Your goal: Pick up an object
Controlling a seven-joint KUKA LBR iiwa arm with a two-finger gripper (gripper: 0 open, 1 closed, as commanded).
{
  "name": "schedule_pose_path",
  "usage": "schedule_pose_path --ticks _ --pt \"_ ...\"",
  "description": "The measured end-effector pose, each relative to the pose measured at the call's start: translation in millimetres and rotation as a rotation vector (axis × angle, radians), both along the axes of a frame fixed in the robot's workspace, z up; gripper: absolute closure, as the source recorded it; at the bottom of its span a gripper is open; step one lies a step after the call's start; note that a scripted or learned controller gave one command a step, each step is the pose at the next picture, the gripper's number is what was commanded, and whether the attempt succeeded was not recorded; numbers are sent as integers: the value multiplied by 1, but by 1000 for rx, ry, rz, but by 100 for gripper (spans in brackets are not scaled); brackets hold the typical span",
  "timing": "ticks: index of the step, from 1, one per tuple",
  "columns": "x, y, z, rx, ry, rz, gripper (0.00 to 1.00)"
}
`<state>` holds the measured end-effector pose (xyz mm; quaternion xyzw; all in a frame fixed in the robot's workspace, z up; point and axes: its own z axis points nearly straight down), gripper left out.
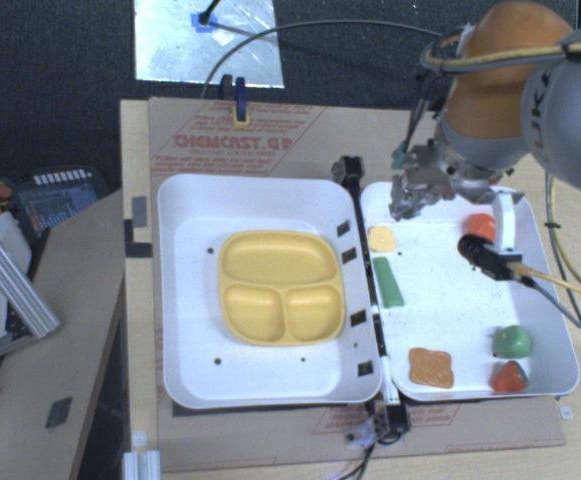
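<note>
The small yellow disc (pixel 381 238) lies at ten o'clock in the right bin (pixel 560 368), just beside the green strip (pixel 388 281). We see the end effector (pixel 408 200) above it at twelve o'clock; whether it is open we cannot tell.

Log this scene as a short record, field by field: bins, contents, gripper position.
left bin: shallow white bin holding a yellow three-compartment plastic tray
right bin: shallow white bin
right bin contents: pale yellow round piece, green flat bar, brown toast-shaped piece, green round toy, red toy at the near corner, orange-red toy by the far wall
gripper: gripper over the right bin's far left corner
</note>
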<state>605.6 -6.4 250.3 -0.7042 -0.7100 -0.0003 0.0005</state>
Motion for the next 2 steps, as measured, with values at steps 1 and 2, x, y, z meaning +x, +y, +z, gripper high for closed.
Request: schedule_pose_path --ticks 1,2 --pt "-20 58 0 0 0 1 100" --pt "-31 103 -18 1 0 1 100"
